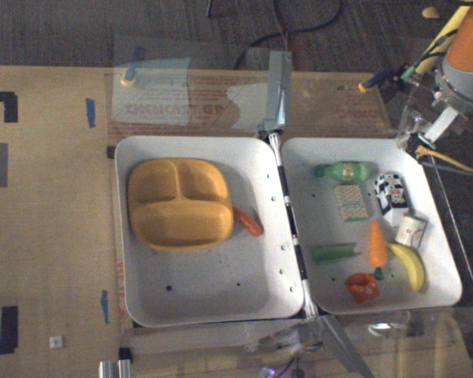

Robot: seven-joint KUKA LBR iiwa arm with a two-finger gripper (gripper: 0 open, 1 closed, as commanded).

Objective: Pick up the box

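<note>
Camera view looking down on two white bins side by side on the tabletop (47, 211). Left bin (221, 290) carrying an upturned yellow divided plate (177, 203) with a small orange sausage (248, 222) just beside its right edge. Right bin (315, 282) crowded: green bottle (343, 170) lying at the far side, patterned sachet (351, 201) just near of it, black-and-white carton (390, 191) to the right, green pepper (333, 251), carrot (377, 245), banana (408, 265), red strawberry-like piece (363, 287) at the near edge.

Box (410, 230), small and whitish, lying tilted near the right wall of the right bin, between the carton on its far side and the banana on its near side, carrot just to its left.

Arm (465, 53) hanging at the far right corner, beyond the right bin's rim, well apart from the box. Hand (420, 136) partly seen among cables; cannot tell how far open, and nothing visibly held in it.

Judging the step as the approach, grasp not yet begun. Doing it well likely meaning: coming straight down over the box, turning the wrist to match its tilt, closing across the narrow sides, keeping off the banana, the carrot and the bin wall, lifting vertically before travelling sideways.
</note>
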